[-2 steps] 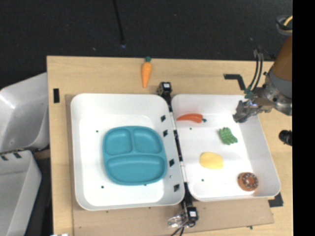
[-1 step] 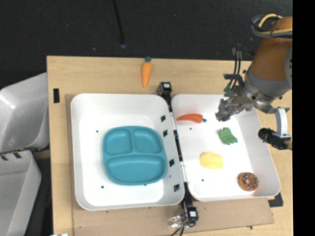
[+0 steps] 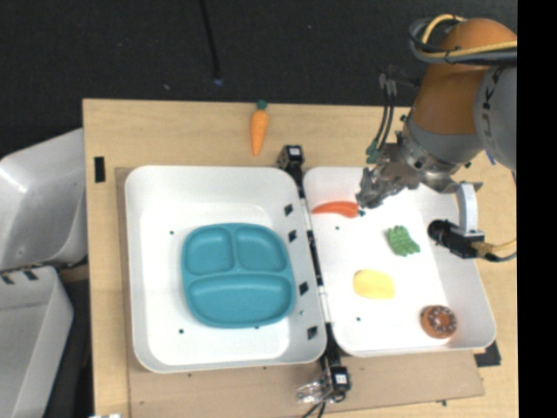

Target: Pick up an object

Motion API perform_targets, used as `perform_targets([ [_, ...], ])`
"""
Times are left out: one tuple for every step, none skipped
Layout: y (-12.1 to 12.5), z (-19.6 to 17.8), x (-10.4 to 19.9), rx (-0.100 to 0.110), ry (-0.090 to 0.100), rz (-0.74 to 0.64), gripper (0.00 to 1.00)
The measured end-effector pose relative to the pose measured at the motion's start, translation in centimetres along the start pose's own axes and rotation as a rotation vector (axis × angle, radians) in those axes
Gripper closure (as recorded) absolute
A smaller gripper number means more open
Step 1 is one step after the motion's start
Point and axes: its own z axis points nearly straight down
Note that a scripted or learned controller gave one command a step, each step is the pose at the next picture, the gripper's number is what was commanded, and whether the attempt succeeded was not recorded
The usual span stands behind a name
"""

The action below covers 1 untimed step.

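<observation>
The gripper (image 3: 364, 200) sits at the three o'clock end of the red pepper (image 3: 335, 207), which lies nine-to-three; whether it grips, I cannot tell.

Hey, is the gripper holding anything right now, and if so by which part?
Cannot be told. The gripper sits right at the end of the orange-red item in the right bin, but no grasp is visible.

Robot lab: bench (image 3: 104, 116), twin bins (image 3: 139, 338)
</observation>
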Motion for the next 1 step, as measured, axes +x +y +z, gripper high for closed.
perform_targets([
  [0.13,-0.17,4.61,0.002,0.002,0.000,1.00],
])
